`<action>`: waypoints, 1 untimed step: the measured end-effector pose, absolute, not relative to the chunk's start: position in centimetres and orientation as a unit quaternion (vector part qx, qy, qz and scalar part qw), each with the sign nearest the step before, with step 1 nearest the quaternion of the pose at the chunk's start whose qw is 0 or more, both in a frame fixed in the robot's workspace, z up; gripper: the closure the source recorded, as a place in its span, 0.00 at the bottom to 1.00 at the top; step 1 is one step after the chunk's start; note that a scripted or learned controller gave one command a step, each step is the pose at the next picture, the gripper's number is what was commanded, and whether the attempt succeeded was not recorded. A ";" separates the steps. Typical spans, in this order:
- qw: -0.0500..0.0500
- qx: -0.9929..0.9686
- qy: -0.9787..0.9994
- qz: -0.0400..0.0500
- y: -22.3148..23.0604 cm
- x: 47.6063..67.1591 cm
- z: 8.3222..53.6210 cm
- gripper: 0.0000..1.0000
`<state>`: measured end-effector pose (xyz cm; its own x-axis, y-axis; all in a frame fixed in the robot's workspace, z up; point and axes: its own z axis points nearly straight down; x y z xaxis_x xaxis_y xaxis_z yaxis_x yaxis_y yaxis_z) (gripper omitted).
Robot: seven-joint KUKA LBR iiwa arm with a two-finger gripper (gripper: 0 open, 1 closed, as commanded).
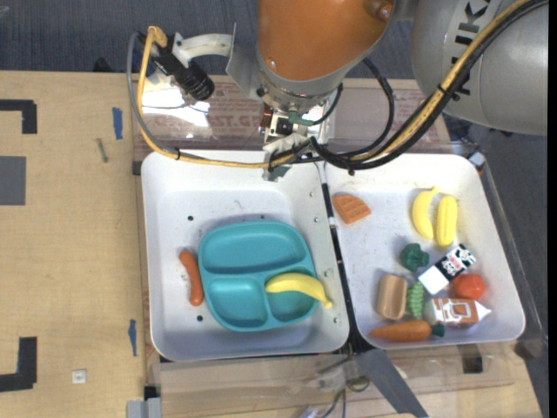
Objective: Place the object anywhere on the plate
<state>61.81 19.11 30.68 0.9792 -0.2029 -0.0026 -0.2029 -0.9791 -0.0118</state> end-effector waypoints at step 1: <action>0.002 -0.979 0.204 0.002 17.7 66.6 25.0 1.00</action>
<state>66.63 17.75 24.98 0.9164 -0.4003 -0.0042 -0.4003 -0.9164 -0.0041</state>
